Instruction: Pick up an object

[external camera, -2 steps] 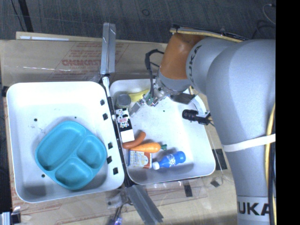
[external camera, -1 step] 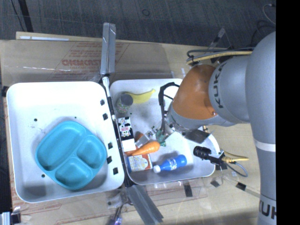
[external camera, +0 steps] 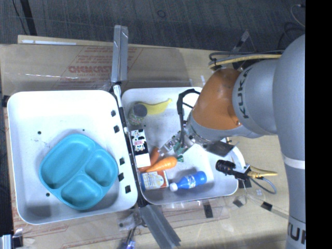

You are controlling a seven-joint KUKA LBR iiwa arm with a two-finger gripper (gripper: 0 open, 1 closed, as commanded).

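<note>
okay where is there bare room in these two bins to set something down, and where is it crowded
Left bin: bare floor along the far side and far-left corner, beyond the blue divided tray.

Right bin: crowded. The carrot, juice carton and blue bottle fill its near-left part, the gripper hangs mid-bin, and the banana lies far. Only a small bare strip near the banana.

Glossy plastic blue tray (external camera: pixel 78 171), smooth white bins (external camera: pixel 31 113) — cardboard bench (external camera: pixel 62 61)
</note>
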